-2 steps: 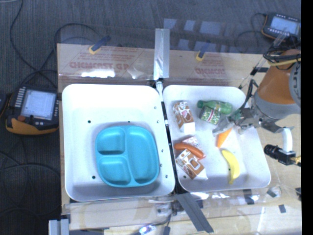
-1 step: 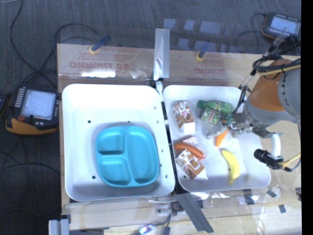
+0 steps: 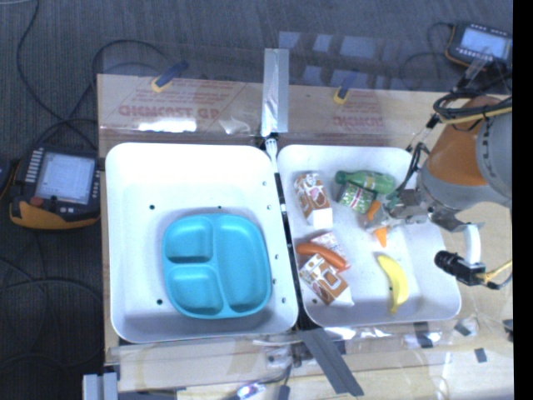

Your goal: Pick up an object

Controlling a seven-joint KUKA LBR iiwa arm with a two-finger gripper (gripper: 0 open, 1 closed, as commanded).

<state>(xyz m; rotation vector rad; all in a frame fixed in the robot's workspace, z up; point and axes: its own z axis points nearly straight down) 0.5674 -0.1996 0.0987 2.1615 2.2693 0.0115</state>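
Object to pick: none is settled yet; the right bin [image 3: 433, 302] holds all the candidates, while the left bin [image 3: 133, 182] holds a blue divided tray [image 3: 218, 264].
Snack packs: one [image 3: 312, 197] lies near the divider and another [image 3: 325, 278] below it, with a sausage [image 3: 321, 253] touching the lower pack; crowded, so a poor first choice.
Green bottle: [image 3: 364, 187] lies on its side toward the back of the right bin, with a small carrot [image 3: 379, 233] just in front of it.
Banana: [image 3: 396, 282] lies apart from the rest, near the front; probably the cleanest target.
End effector: [image 3: 406, 210] sits low beside the bottle and carrot; I cannot tell how its grasping parts stand.
Doing it well: pick one item, centre over it, close across its narrow width, and lift straight up clear of neighbours and the bin wall.
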